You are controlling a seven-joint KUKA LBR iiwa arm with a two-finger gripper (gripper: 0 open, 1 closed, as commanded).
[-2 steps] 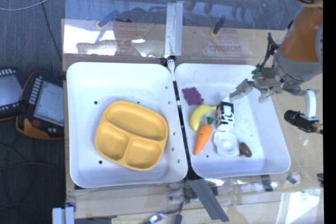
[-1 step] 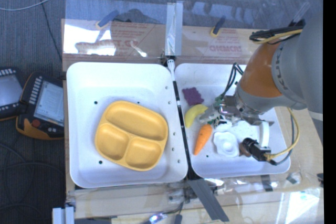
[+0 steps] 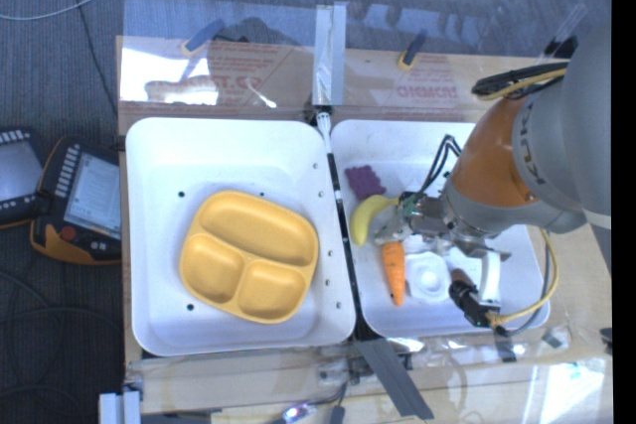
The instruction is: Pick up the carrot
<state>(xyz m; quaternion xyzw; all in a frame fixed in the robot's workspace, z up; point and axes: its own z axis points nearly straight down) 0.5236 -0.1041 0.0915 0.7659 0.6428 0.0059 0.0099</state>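
The carrot (image 3: 395, 272) lies in the right bin (image 3: 517, 313), toward that bin's near left side, its thick end pointing away from the camera and its tip toward the near rim. Just right of it sits a small white piece (image 3: 428, 279), hard to make out against the white floor. The pincer (image 3: 412, 225) hangs just beyond the carrot's thick end, below the grey arm (image 3: 556, 139) with its orange band; the wrist hides the working end, so I cannot tell whether it is open, closed or touching anything. A yellow banana-like fruit (image 3: 366, 216) lies just left of the pincer, beside the bin's left wall, and a small purple item (image 3: 365, 181), perhaps grapes, rests a little farther back. In the left bin (image 3: 159, 164), a yellow divided plate (image 3: 248, 255) lies near the middle. Both bins stand side by side on the desk (image 3: 248, 74), with a handheld control pendant (image 3: 75, 199) on the floor to the left.
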